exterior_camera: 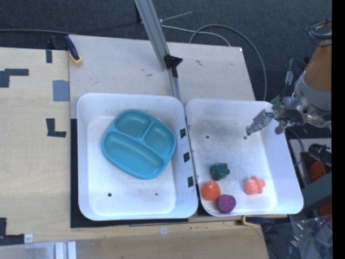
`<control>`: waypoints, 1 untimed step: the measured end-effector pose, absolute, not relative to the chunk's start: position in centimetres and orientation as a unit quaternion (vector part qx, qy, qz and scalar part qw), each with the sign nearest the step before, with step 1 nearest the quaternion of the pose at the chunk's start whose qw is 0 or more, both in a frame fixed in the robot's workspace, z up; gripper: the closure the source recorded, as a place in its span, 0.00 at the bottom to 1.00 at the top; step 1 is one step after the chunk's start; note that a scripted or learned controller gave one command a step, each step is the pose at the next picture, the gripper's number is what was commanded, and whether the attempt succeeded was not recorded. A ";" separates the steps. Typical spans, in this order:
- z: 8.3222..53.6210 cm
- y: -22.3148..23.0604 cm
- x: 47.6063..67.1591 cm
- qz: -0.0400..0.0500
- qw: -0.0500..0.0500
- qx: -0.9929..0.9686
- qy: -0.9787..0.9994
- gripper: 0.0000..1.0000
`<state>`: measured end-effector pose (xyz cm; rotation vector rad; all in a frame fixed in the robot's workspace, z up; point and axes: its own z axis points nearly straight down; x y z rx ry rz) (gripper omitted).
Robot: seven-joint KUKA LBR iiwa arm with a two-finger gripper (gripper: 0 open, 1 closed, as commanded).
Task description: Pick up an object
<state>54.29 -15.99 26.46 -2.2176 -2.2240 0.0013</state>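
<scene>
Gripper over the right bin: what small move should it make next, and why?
Probably shift the gripper toward the bin's near end, then lower it. It hangs by the far right rim of the right white bin, while the four small objects cluster at the near end: dark green lump, orange-red ball, purple ball, pink-orange lump. The pink-orange lump looks closest and stands apart.

The arm is cut off at three o'clock; the small items' identities are too blurred to tell
</scene>
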 end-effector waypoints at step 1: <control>26.5 -16.0 54.3 0.000 0.001 -0.706 -0.708 0.00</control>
